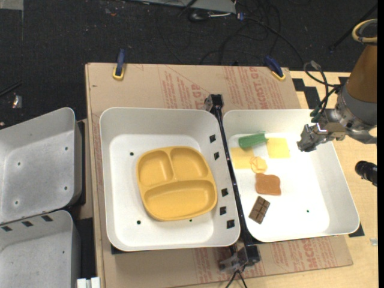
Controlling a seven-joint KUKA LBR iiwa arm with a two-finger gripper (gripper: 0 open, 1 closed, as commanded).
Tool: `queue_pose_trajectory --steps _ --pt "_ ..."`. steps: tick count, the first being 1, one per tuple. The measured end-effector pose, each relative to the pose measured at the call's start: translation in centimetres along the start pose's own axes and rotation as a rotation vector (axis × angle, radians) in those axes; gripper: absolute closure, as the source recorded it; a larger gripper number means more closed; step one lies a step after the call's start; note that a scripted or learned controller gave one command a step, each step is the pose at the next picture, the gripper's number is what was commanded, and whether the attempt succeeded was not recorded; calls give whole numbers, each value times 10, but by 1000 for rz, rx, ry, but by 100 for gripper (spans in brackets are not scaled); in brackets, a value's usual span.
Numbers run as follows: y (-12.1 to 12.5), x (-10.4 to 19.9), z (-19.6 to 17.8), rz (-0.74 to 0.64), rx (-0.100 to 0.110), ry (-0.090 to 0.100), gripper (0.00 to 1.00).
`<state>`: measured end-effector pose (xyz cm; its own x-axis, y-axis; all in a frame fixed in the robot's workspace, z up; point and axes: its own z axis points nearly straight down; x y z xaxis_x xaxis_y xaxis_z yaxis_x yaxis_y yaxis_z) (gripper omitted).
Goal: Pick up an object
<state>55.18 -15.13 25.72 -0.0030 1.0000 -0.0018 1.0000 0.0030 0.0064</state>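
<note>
The arm [360, 95] comes in from the right edge of the camera view, its orange band uppermost and the grey wrist below it pointing left and slightly down. The gripper [307, 140] hangs over the upper right part of the right bin [336, 179], near that bin's far right wall. It is dark and small in the view, and whether the jaws are wide or narrow cannot be told. Nothing shows between them.

The right bin holds a cluster of small pieces toward its left side, well apart from the gripper. A green piece [252, 140] lies at the top, tilted, with a yellow square [278, 148] just beside it on the right. A pale yellow block [240, 159] sits below the green piece, close to the bin's left wall. A small round orange-yellow piece [258, 164] lies just right of that block, and an orange-brown piece [269, 185] lies just below it. A dark brown chocolate-like bar [259, 209] rests lowest, tilted.

The left bin [120, 161] holds a yellow divided plate [177, 183] with three compartments, lying flat near the bin's middle; its compartments show bare yellow.

Both bins sit side by side on the counter [156, 80], on a brown board held by two clamps at its far edge.
</note>
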Motion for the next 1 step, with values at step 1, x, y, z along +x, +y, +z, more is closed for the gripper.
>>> queue_pose_trajectory --steps 1 --pt "1 56 14 -4 7 3 100"
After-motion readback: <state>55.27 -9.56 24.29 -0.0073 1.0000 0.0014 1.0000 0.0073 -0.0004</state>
